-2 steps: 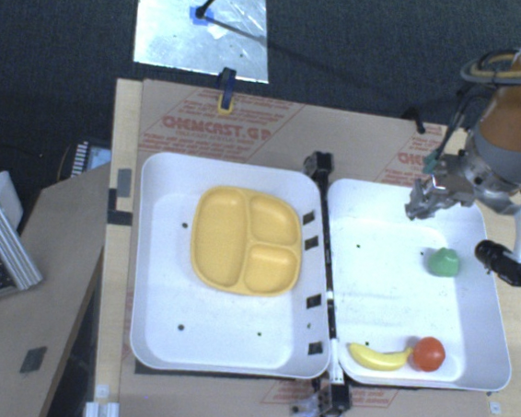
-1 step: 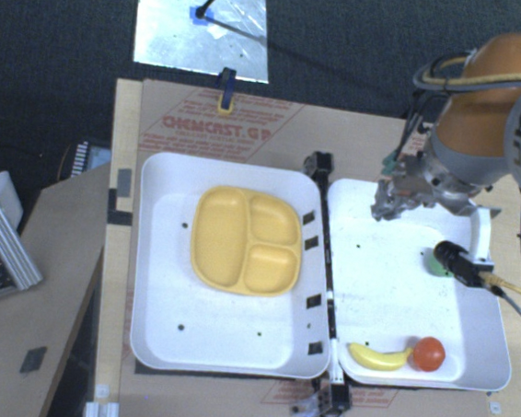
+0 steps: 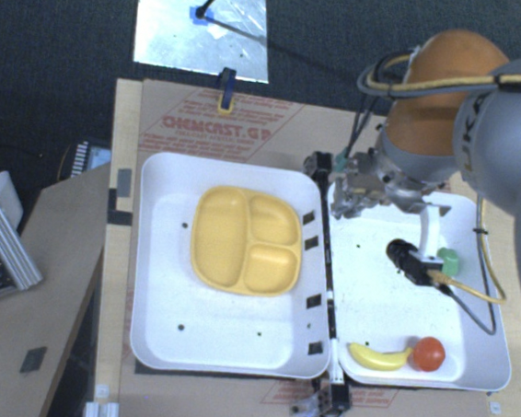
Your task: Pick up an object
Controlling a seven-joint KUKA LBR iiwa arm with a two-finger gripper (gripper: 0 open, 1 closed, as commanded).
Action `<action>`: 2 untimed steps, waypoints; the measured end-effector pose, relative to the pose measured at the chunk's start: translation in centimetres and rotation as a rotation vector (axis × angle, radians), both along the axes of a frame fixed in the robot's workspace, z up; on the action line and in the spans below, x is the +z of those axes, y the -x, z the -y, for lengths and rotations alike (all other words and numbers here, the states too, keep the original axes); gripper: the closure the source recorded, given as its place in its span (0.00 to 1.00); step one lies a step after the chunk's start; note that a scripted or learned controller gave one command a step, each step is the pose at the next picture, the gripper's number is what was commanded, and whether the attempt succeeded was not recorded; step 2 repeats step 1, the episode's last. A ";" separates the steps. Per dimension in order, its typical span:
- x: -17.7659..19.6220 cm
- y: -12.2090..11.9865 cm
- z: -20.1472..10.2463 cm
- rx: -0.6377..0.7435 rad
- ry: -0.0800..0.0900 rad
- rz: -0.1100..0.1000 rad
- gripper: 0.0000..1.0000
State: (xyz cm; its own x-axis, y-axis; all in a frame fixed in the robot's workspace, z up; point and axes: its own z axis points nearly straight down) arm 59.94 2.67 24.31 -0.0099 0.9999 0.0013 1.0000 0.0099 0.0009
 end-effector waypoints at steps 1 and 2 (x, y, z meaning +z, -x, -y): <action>-1.3 -0.7 -5.7 -0.001 0.001 0.001 1.00; -1.3 -0.7 -5.7 -0.001 0.001 0.001 1.00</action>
